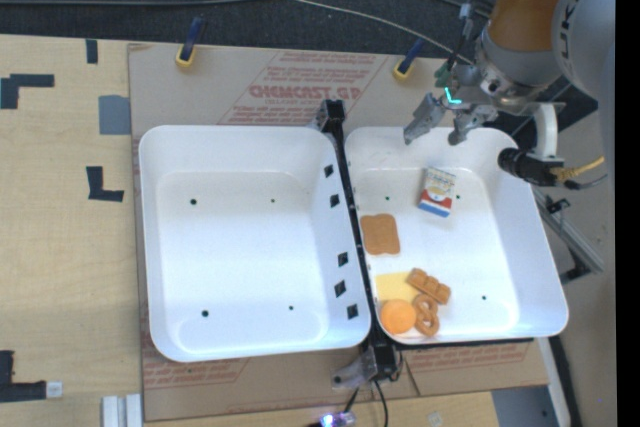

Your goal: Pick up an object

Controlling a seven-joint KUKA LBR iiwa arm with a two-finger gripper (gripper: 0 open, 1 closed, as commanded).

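**Q:** White plastic bins, two of them — what lies in which?

**A:** The left shallow white bin (170, 175) shows only bare floor. The right shallow white bin (520, 245) holds a small white carton with a red and blue band (437, 192), a flat brown toast-shaped piece (380, 234), a pale yellow slab (392, 287), an orange ball (399, 317) and brown pretzel-shaped pieces (429, 296).

**Q:** And the tool?

**A:** The grey two-finger gripper (444, 127) hangs above the right bin's far edge, its fingers spread wide with nothing between them.

**Q:** Which thing is nearest it, and how does it lie?

**A:** The carton, near the bin's far end and just below the gripper in the picture. Its long axis runs roughly from far to near, banded end toward the camera.

**Q:** What might go wrong?

**A:** My judgement: the carton is small and probably light, so fingers closing across the wrong side could nudge it away. The toys near the front are crowded, so a grasp there might catch two or none.
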